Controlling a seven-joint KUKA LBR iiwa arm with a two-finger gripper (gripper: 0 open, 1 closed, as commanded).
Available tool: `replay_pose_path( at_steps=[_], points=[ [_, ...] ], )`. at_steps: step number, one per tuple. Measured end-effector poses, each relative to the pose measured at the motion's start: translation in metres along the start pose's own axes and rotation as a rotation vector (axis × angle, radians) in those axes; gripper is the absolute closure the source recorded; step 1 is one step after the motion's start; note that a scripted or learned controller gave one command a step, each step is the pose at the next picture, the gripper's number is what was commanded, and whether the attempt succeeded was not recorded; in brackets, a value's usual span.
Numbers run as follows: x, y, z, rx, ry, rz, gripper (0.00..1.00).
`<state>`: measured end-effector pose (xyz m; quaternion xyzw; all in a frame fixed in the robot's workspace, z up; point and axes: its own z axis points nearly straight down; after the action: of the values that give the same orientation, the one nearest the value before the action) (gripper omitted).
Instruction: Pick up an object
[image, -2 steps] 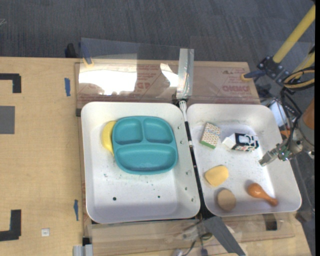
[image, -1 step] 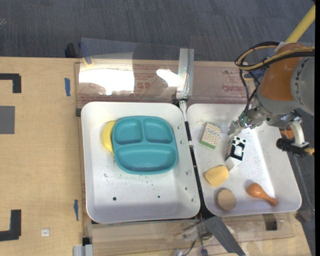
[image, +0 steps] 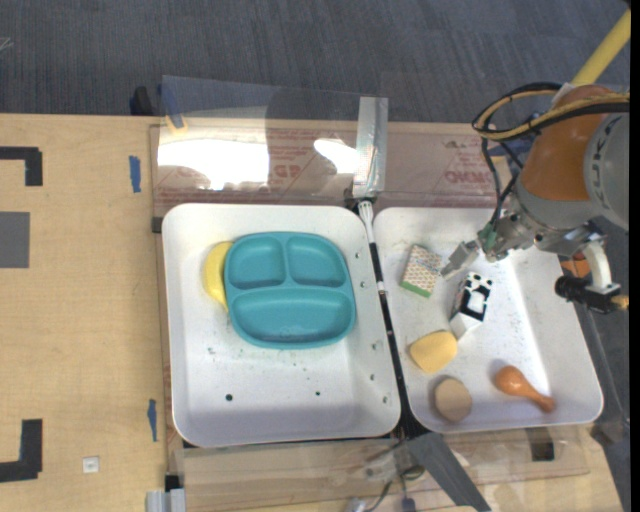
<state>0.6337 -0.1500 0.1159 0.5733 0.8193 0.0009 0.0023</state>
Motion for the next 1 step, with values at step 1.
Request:
replay_pose_path(
  at_steps=[1],
  points=[
    [0.0152,-0.0667,0.0253,-0.006,-0.002,0.112,0.00]
  ],
)
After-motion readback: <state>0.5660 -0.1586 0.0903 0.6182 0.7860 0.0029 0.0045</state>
